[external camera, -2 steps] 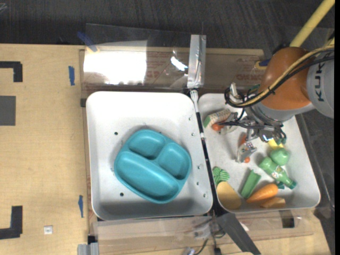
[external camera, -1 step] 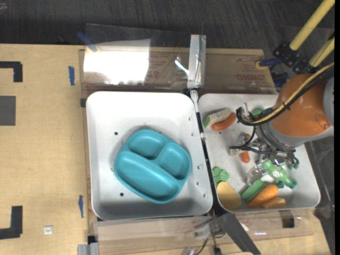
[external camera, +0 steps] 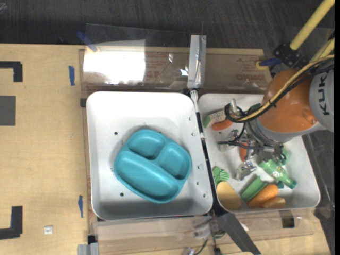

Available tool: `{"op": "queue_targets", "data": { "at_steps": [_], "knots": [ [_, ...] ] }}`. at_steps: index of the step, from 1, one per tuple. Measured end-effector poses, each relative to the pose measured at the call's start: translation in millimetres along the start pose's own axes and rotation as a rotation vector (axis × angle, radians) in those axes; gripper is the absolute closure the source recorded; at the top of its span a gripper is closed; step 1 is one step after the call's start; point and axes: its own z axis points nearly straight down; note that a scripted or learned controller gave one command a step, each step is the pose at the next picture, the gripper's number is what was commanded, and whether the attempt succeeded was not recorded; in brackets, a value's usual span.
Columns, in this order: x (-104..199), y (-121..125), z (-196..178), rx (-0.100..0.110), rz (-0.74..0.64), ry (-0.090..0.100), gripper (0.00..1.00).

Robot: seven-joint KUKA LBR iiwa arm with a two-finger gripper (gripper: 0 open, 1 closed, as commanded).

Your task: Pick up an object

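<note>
In the right bin (external camera: 313, 185), the gripper (external camera: 248, 163), its state untellable, hangs beside the green bottle (external camera: 277, 171).

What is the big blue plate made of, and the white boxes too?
The blue plate looks like smooth moulded plastic: one even turquoise colour, rounded edges, three sections pressed in, and a soft sheen. The left white bin and right white bin also look like plastic, thin and glossy, with rounded corners and light glinting off their walls. I can't be sure from looks alone.
</note>
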Motion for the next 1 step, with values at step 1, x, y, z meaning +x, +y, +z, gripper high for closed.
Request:
{"op": "queue_targets", "data": {
  "at_steps": [1],
  "knots": [
    [-4.7, 0.6, -13.3, 0.003, -0.002, -0.015, 1.00]
  ]
}}
